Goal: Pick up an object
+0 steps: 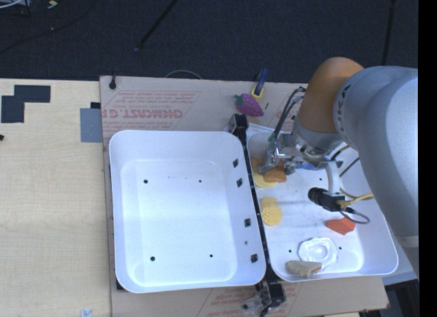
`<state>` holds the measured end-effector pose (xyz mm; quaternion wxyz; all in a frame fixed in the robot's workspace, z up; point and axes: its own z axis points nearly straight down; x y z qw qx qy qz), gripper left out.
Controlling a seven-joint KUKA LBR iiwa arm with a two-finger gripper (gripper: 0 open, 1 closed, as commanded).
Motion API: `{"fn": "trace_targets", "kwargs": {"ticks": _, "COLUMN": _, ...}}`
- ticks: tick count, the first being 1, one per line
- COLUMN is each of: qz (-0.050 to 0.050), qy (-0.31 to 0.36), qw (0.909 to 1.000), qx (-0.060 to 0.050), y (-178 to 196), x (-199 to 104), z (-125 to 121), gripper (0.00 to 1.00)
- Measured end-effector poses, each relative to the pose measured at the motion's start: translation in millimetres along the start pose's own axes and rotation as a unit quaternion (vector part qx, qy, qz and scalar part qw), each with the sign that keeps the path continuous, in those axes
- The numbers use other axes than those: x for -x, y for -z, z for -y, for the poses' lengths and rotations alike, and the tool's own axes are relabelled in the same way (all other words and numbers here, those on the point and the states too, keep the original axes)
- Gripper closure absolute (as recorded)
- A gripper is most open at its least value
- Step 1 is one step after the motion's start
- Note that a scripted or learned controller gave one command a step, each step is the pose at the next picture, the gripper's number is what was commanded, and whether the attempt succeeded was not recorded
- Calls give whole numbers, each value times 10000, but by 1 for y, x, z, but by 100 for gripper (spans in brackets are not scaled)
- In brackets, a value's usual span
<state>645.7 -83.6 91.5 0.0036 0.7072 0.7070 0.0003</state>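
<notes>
Near the front of the right bin [382, 264], a tan lump [302, 268], white cup [318, 249] and yellow disc [271, 211] are lying loose. Farther back, the claw [281, 160] is hanging over an orange piece [273, 175] by the bin's left wall, risking a glancing miss; whether its grip is apart or together, I cannot tell.

One piece of lettering can be made out: red print on the brown cardboard sheet [171, 104] lying under the two bins, along the sheet's far edge. It stands upside down and mirrored to the camera and is too blurred to spell out. More faint red print shows at the sheet's near edge, unreadable.
</notes>
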Motion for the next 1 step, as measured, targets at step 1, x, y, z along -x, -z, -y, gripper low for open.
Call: {"fn": "trace_targets", "kwargs": {"ticks": 1, "qz": -28, "qy": 13, "qw": 10000, "qx": 12, "y": 104, "x": -24, "z": -1, "gripper": 100}}
